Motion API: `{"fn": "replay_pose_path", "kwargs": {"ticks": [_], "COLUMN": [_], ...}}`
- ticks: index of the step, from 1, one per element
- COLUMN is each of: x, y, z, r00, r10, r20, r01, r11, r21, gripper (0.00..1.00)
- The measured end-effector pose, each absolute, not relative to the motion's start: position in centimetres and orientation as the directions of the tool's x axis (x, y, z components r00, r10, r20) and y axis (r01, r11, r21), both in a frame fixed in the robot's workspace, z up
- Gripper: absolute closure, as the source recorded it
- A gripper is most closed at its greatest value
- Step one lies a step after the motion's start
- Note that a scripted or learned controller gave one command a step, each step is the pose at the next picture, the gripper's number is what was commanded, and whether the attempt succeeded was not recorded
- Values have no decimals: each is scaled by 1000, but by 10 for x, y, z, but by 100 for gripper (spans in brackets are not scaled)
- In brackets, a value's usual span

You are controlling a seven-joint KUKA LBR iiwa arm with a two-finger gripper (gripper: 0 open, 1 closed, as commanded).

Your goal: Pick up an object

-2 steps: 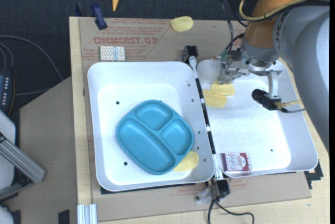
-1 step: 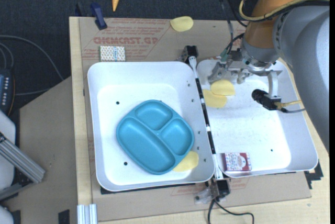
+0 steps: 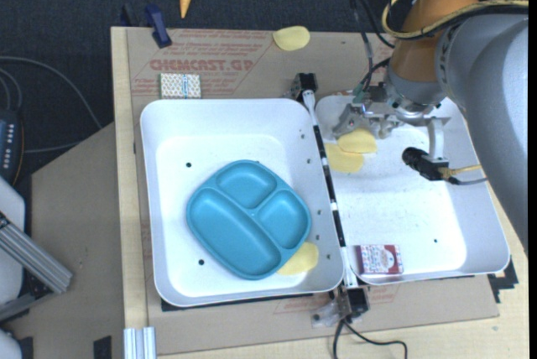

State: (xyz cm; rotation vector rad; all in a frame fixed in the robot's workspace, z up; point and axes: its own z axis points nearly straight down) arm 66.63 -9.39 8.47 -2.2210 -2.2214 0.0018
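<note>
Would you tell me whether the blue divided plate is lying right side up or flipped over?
Right side up: the blue divided plate shows three hollow compartments with raised dividers facing upward, in the left bin.

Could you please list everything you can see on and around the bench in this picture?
left bin: one, white, on the bench
right bin: one, white, beside it
divided plate: one, blue, in the left bin
yellow pieces: seemingly two, overlapping, far left of the right bin
yellow slice: one, partly under the plate's near edge
yellow chip: one, on the board beyond the bins
small box: one, red and white, near edge of the right bin
packet: one, pale patterned, board beyond the left bin
clip-like thing: one, blue, board's far left corner
carrot-shaped thing: one, orange, dark floor beyond the board
arm: one, grey with orange band, from the right
gripper: one, just above the yellow pieces
</note>
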Motion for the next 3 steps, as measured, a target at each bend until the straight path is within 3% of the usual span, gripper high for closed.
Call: {"fn": "replay_pose_path", "kwargs": {"ticks": [1, 2, 3], "x": [668, 668, 651], "y": [-94, -94, -93], "z": [96, 96, 84], "r00": [-1, -1, 0], "r10": [1000, 1000, 1000], "r20": [-2, -2, 0], "r01": [1000, 1000, 1000], "r11": [1, 1, 0], "r21": [5, 4, -2], "gripper": [100, 0, 0]}}
